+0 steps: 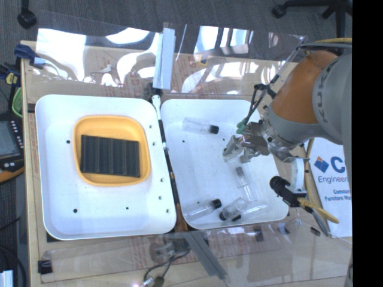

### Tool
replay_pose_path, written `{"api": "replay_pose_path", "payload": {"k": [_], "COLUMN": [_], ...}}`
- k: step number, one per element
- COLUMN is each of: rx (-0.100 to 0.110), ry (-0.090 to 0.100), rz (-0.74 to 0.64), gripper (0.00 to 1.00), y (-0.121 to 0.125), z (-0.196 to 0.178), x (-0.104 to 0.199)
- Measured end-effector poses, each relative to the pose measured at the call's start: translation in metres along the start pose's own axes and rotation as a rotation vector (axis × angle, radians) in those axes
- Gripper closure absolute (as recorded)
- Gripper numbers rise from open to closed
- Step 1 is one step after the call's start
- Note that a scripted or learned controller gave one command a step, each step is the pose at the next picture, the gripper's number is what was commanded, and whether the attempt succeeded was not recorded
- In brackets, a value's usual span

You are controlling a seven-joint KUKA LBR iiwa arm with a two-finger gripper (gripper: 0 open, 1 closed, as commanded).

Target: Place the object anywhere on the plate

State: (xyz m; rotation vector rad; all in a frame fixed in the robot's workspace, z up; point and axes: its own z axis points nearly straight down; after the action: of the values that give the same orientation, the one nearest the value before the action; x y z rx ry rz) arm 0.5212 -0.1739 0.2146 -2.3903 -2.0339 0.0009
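Observation:
A yellow plate (111, 125) with a dark ridged slab (111, 155) on it lies in the left bin (54, 208). Several clear vials with black caps lie in the right bin (191, 166): one at the back (199, 125), one at the front (202, 207), another at the front right (242, 209). A further clear vial (242, 181) lies just below my gripper (237, 150). The gripper hangs over the right half of the right bin, and I see nothing held in it.
The grey arm with its orange band (305, 94) reaches in from the right over the right bin's edge. A raised divider (166, 160) runs between the two bins. Clear panels (119, 52) stand behind the bins.

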Motion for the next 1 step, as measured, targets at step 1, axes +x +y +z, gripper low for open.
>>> {"api": "replay_pose_path", "payload": {"k": [1], "rx": [0.004], "ry": [-0.001], "rz": [-0.084], "gripper": [1.0], "y": [-0.051], "z": [0.0328], "x": [0.0291]}}
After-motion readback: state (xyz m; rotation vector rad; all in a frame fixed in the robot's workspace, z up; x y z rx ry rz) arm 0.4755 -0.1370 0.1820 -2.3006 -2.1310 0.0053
